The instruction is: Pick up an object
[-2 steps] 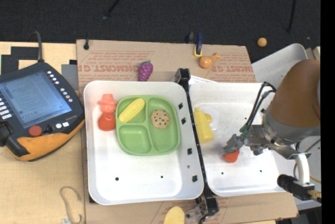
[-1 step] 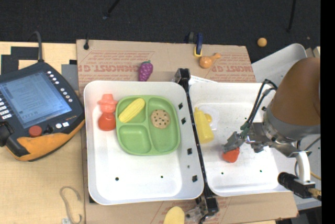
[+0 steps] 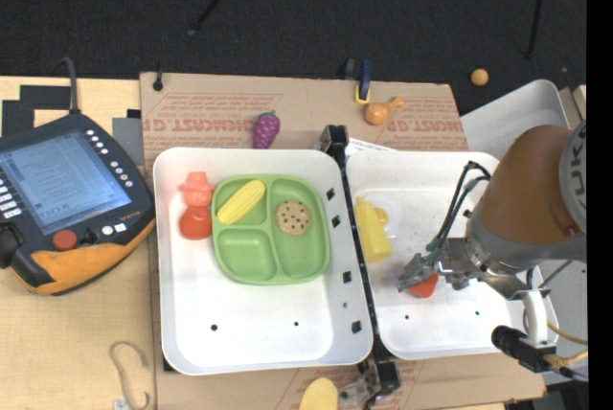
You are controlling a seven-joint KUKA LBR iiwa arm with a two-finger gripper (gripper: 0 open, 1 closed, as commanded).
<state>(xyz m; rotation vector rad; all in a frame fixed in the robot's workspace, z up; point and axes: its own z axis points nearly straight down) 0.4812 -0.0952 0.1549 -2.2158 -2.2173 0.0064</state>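
1. My gripper (image 3: 419,278) sits low in the right bin (image 3: 421,346), fingers clamped on a red object (image 3: 422,284).
2. A yellow bottle (image 3: 372,228) lies near, leftward.
3. The left bin (image 3: 249,341) holds a green tray (image 3: 259,260).

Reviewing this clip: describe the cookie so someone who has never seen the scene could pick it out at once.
Start at the left white bin, which holds a green divided plate. The cookie lies in the plate's right compartment. It is round, tan and speckled with dark chips, unlike the yellow corn cob in the neighbouring compartment and the orange-red toy on the bin floor beside the plate.
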